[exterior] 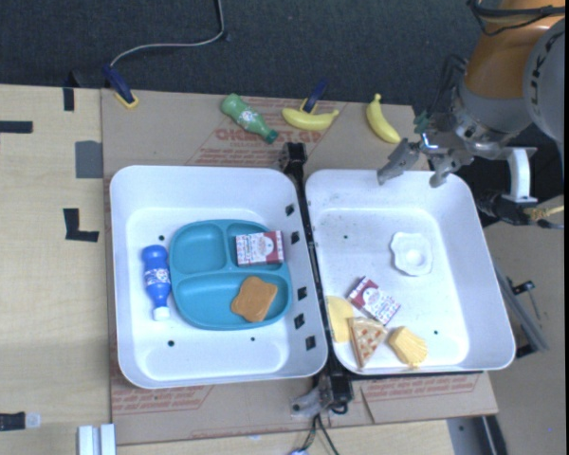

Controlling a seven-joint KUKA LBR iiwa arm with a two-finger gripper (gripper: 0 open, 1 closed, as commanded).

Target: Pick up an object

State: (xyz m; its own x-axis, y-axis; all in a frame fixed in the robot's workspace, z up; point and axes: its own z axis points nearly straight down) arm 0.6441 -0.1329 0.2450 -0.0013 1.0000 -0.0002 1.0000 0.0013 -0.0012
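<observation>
Even, bright overhead light | white bins (133, 197) near glare, faint shadows along their inner walls | dark floor at top of frame underexposed | overall soft focus, mild blur on arm (512, 55) at upper right

A pale wooden worktop (38, 282) under even, soft light, with dark carpet (266, 17) behind it.

The worktop has a light wood grain and carries several grey tape marks (87, 157) on its left part. A sheet of brown cardboard (180, 126) with red print lies flat on it. Beyond the far edge, the floor is a dark blue-grey carpet, and a thin white cable (185, 38) runs in a curve across it. The light gives only weak shadows, and no wall or window is in view.
</observation>
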